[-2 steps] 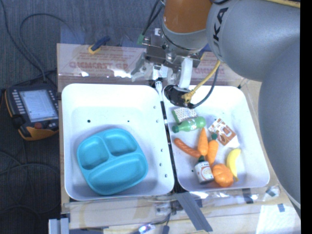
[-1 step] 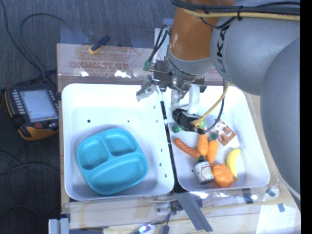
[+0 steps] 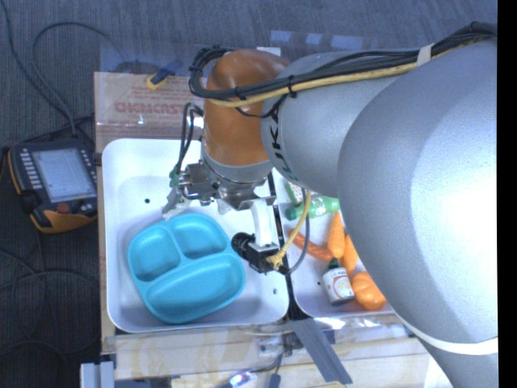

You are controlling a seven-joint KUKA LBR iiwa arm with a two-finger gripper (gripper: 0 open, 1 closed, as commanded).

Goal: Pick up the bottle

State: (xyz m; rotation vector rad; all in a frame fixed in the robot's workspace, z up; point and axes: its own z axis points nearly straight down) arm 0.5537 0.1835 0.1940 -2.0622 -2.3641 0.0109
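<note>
Arm over the left bin, bottle in the right bin, apart from the gripper.

Nearest, in the right bin (image 3: 313, 307), a small bottle (image 3: 338, 283) with a pale label lies among orange carrots (image 3: 367, 291) — its cap end is partly masked by the arm, so its tilt is uncertain. In the left bin (image 3: 121, 186), a blue divided plate (image 3: 187, 267) lies flat. The gripper (image 3: 182, 194) hangs over the plate's far edge; whether it is open or closed cannot be told. Beyond the bins, a cardboard sheet (image 3: 141, 103).
</note>
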